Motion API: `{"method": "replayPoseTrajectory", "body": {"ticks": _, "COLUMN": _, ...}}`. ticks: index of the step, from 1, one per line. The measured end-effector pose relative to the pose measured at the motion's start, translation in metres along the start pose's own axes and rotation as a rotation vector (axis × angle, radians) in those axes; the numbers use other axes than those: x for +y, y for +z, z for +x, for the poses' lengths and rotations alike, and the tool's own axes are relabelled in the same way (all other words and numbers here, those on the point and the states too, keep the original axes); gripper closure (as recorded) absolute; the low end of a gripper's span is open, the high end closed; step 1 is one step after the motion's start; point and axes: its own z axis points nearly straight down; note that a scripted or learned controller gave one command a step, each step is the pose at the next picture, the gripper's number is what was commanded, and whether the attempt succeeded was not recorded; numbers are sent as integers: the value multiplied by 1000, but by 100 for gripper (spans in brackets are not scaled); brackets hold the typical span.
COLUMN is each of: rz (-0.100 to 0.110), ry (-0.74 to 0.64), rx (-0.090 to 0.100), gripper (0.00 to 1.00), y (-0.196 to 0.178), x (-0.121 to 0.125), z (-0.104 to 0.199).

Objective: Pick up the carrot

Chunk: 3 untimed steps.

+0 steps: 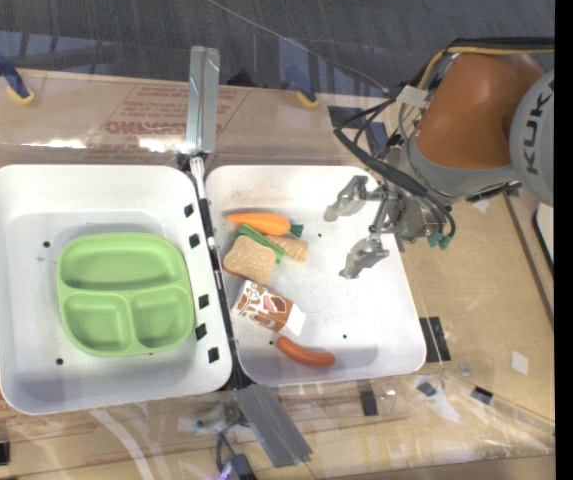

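Gripper is seen over the right bin with fingers spread, nothing between them. Carrot is lying flat to the gripper's left, well apart, near the divider. Just below the carrot a sandwich is seen, touching what may be a cracker. A carton and sausage are placed lower left of the gripper. A green tray is held in the left bin.
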Motion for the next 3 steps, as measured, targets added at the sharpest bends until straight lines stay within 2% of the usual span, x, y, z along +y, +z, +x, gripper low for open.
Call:
{"method": "replayPoseTrajectory", "body": {"ticks": 1, "rz": -4, "ry": 107, "rx": 14, "gripper": 0, "y": 126, "x": 14, "z": -81}}
{"method": "replayPoseTrajectory", "body": {"ticks": 2, "rz": 1, "ry": 99, "rx": -6, "gripper": 100, "y": 105, "x": 14, "z": -87}}
{"method": "replayPoseTrajectory", "body": {"ticks": 3, "rz": -1, "ry": 408, "rx": -6, "gripper": 100, "y": 43, "x": 82, "z": -74}}
